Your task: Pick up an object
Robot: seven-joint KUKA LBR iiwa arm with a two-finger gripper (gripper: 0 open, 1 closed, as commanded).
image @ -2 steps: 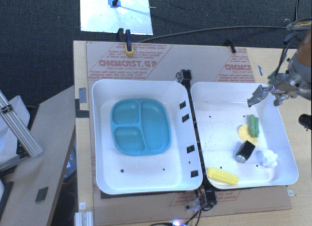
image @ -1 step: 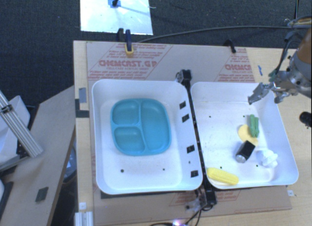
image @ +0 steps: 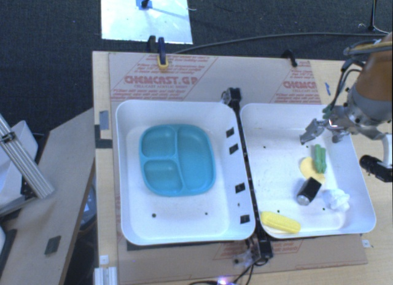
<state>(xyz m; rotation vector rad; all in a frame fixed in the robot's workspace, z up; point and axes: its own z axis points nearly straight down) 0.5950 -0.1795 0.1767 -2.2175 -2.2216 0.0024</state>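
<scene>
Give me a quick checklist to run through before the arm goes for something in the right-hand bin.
1. Gripper over the right bin, above the items: ok.
2. Nothing seen between its fingers: ok.
3. Finger opening wide enough: cannot tell.
4. Targets within the bin: green piece, yellow round piece, black cylinder, white crumpled item, yellow corn-like item: ok.
5. Clean single grasp: not ok for the green and yellow pieces, which touch; the corn-like item lies apart, ok.
6. Blue divided plate sits in the left bin, out of the way: ok.
</scene>
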